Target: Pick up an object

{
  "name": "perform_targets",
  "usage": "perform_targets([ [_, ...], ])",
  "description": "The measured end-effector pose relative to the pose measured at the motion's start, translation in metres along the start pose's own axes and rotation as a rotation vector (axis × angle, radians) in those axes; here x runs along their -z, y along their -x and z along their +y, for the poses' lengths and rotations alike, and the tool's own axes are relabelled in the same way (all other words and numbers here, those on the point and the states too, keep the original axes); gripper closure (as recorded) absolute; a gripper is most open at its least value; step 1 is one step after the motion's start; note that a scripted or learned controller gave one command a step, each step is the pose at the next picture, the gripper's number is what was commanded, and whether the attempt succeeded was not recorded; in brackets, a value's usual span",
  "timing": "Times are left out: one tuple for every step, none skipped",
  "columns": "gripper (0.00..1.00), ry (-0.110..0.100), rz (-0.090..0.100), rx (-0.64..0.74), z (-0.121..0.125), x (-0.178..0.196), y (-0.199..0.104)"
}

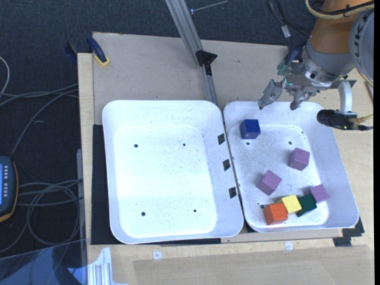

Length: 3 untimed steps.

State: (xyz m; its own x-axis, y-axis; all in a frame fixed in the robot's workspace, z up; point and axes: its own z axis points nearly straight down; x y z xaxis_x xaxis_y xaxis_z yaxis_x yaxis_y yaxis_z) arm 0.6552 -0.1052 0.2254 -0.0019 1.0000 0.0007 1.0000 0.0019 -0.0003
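Note:
The right bin (332,153) holds several small blocks. A blue cube (250,128) lies near its far left corner. Purple blocks lie at mid bin (298,158), lower centre (269,181) and near the right wall (319,192). An orange cube (275,213), a yellow cube (291,203) and a dark green cube (306,203) cluster by the front edge. My gripper (278,101) hangs open over the bin's far rim, up and to the right of the blue cube, with nothing between its fingers.
The left bin (160,171) sits beside the right one, with black clips (226,164) along the shared edge. A slanted metal pole (187,28) crosses the bench behind the bins. A black sensor (335,119) sticks out by the wrist. Cables lie left of the bench.

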Motion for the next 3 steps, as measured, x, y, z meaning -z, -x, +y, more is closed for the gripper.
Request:
perform_targets([
  [0.0, 0.0, 0.0, 0.0, 0.0, 0.0, 0.0],
  [0.0, -0.007, 0.0, -0.002, -0.005, -0.062, 0.004],
  [0.0, -0.005, 0.0, -0.002, -0.011, -0.107, -0.001],
])
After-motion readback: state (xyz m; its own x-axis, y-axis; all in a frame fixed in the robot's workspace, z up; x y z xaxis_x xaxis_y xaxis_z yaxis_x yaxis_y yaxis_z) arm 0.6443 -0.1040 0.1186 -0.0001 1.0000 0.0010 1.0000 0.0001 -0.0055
